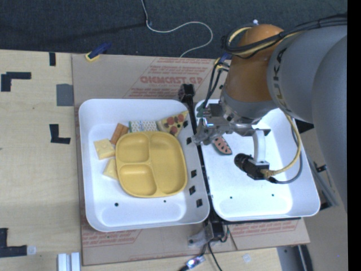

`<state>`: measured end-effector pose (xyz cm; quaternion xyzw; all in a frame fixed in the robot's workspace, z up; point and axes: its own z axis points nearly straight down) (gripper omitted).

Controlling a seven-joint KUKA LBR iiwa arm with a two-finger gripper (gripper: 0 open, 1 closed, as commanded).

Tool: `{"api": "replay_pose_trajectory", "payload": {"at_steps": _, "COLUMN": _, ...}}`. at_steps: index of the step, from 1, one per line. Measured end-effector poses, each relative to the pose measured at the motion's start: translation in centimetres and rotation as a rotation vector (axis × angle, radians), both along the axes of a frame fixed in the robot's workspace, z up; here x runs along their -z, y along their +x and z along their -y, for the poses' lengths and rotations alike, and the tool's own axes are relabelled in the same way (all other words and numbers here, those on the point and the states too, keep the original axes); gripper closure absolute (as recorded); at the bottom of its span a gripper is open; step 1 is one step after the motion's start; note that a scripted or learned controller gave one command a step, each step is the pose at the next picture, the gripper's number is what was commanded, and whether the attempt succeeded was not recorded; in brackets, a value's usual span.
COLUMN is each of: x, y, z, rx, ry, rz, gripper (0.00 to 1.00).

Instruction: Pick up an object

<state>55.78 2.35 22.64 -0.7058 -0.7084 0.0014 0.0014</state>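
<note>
Your gripper (pixel 210 130) hovers low at the right bin's (pixel 282 199) ten o'clock beside a pink piece (pixel 223 145), grip state unclear, nothing lifted yet.

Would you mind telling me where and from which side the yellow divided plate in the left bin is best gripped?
Probably by the yellow divided plate's raised rim on its near edge, coming straight down from above. It lies flat, too wide to span, so only the thin lip offers a pinch. That edge faces bare left bin floor, while small flat pieces crowd its far-left side.

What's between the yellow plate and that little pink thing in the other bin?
The bins' adjoining walls and the gripper, seen in the camera view.
</note>
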Motion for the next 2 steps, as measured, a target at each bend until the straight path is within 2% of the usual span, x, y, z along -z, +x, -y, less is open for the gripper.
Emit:
{"api": "replay_pose_trajectory", "payload": {"at_steps": 1, "x": -0.7, "y": 0.3, "z": -0.6, "rx": 0.002, "ry": 0.001, "rz": 0.002, "gripper": 1.00}}
{"api": "replay_pose_trajectory", "payload": {"at_steps": 2, "x": 1.3, "y": -0.3, "z": -0.6, "rx": 0.003, "ry": -0.002, "rz": 0.000, "gripper": 1.00}}
